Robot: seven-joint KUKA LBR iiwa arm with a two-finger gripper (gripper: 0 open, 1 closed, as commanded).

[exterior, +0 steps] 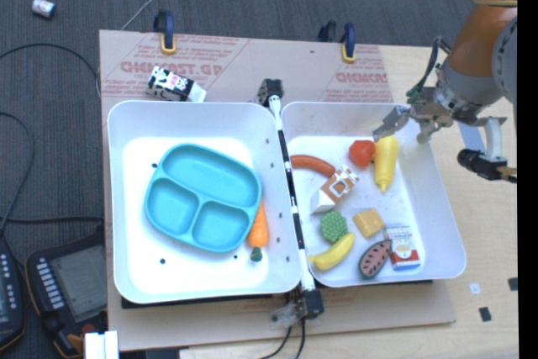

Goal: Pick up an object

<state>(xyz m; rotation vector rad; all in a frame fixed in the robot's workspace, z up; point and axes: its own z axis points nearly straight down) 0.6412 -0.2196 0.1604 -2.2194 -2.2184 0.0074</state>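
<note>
Dark carpet surrounds the counter [218, 67]. Left bin [126, 206]: blue tray [202, 197], carrot [259, 227] at its right. Right bin [441, 214]: sausage [313, 165], tomato [361, 152], yellow pepper [385, 162], broccoli [333, 226], banana [334, 252], cheese [368, 223], carton [403, 248]. Pincer [409, 124]: spread open, gripping nothing, above the bin's far right corner.

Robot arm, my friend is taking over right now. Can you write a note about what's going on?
Gripper: jaws open, holding nothing, above the right bin's far edge.
Right bin: tomato, corn, sausage, milk carton, broccoli, cheese, banana, watermelon slice, small box.
Left bin: blue plate, carrot.
Done: nothing picked.
Left: grasp and lift one object.
</note>
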